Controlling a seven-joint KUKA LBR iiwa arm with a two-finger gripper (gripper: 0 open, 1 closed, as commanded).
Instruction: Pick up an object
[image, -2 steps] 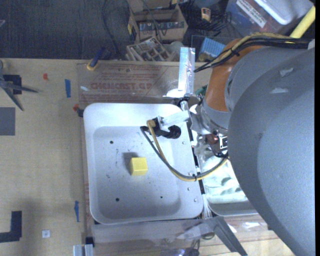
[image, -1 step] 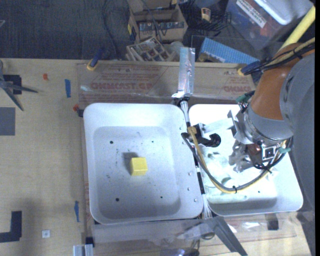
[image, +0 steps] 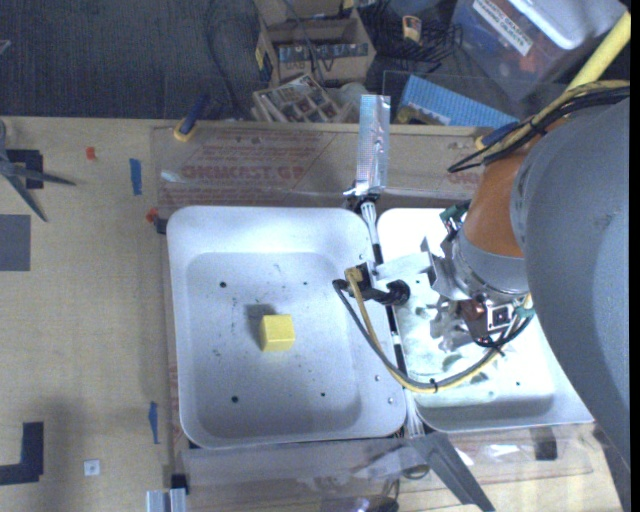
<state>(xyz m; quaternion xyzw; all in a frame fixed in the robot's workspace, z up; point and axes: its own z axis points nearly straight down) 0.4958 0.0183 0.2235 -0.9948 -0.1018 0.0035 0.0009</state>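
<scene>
The big grey KUKA arm (image: 585, 250) is closest to the lens, coming in from the right with its orange band above the wrist, bent down over the right bin (image: 500, 405). The gripper (image: 450, 330) sits low in that bin in a tangle of cables, and I can't tell if it's wide or closed. The yellow block (image: 277, 332) is alone mid-floor of the left bin (image: 200, 230), well away. Looks like a small, light, stiff cube, so I'd pinch two opposite flat sides
</scene>
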